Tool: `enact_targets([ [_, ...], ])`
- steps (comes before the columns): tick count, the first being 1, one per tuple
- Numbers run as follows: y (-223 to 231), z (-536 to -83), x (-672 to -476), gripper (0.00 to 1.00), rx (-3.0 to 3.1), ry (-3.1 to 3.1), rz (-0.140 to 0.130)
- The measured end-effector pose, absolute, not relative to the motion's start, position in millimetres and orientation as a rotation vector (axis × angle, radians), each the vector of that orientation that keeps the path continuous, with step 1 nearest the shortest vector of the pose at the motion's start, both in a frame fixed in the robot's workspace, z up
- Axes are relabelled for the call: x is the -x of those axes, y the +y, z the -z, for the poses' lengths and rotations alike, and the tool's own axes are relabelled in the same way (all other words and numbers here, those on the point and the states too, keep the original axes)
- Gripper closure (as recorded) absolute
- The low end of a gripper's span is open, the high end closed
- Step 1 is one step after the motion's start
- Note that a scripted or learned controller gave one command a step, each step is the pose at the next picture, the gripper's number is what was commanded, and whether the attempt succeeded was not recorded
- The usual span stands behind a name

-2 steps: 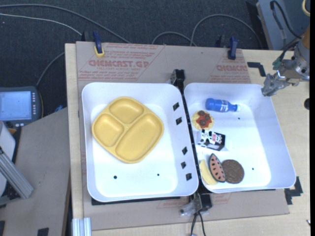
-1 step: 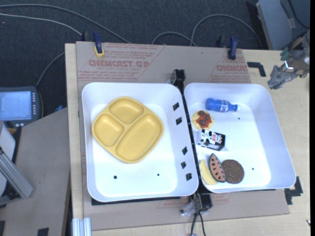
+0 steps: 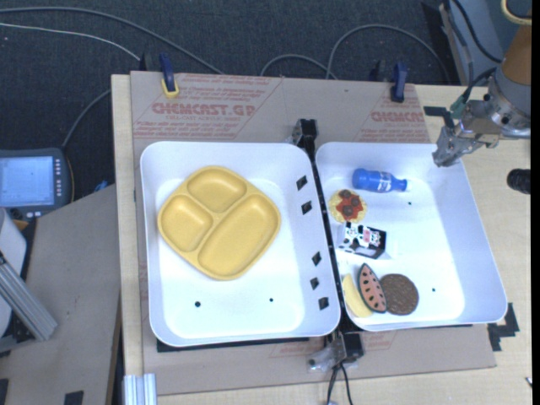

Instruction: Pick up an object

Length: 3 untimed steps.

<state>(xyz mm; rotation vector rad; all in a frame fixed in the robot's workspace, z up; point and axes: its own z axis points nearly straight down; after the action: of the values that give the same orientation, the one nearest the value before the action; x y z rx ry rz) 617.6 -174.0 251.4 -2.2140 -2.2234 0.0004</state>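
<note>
Two white bins sit side by side on my desk (image 3: 211, 357) as the arm hangs over the far right corner of the right bin (image 3: 460, 243). The end effector (image 3: 445, 152) is poised above the rim there, well apart from every object, and I see nothing between its fingers; from this slant I cannot tell how wide they stand. The left bin (image 3: 169, 302) carries a yellow tray (image 3: 219, 222). The pickable things lie along the right bin's left side: a blue bottle (image 3: 378, 180) on its side nearest the end effector, a pizza toy (image 3: 348, 206) just beside it, a black-and-white carton (image 3: 364, 240) below that, then a watermelon slice (image 3: 370, 287) touching a brown cookie (image 3: 399, 294) at the near edge. I judge this the approach step, with no grasp begun. The next move calls for travelling left over a chosen object, likely the bottle, lining the fingers across its narrow body, then descending.
</note>
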Motion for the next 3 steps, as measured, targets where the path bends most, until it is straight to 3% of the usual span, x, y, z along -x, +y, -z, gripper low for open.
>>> enact_targets([
  [1,-119.1,-242.1,-596.6,1.0,2.212,-2.224,0.0],
  [3,-17.9,-238.4,-578.0,1.0,2.212,-2.224,-0.001],
])
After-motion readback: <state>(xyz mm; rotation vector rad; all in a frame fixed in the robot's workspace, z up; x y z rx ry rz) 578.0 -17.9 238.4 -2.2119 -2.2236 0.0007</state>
